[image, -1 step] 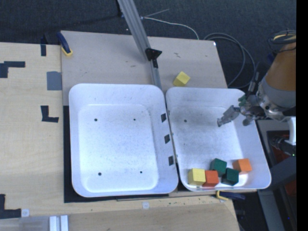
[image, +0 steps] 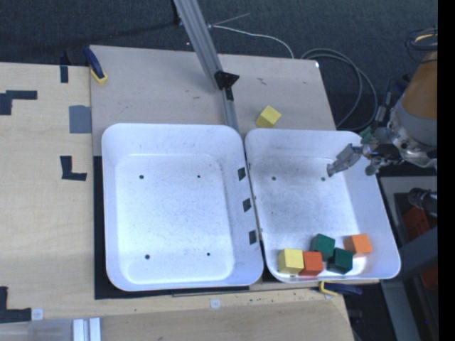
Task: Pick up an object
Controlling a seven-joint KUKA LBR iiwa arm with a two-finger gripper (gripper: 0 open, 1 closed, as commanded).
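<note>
Several small blocks lie in the near right corner of the right bin (image: pixel 298 190): a yellow block (image: pixel 290 260), a red-orange block (image: pixel 312 263), two dark green blocks (image: pixel 323 245) (image: pixel 342 260) and an orange block (image: pixel 360 244). My gripper (image: pixel 351 165) hangs over the right bin's far right part, well behind the blocks and apart from them. Its fingers are spread open, one grey finger (image: pixel 341 160) pointing left and down, with nothing between them.
The left bin (image: pixel 170 204) sits beside the right one. Another yellow block (image: pixel 269 116) lies on the bench behind the bins. A slanted metal rail (image: pixel 202 38) crosses the bench's back, and cables (image: pixel 341 69) run at the upper right.
</note>
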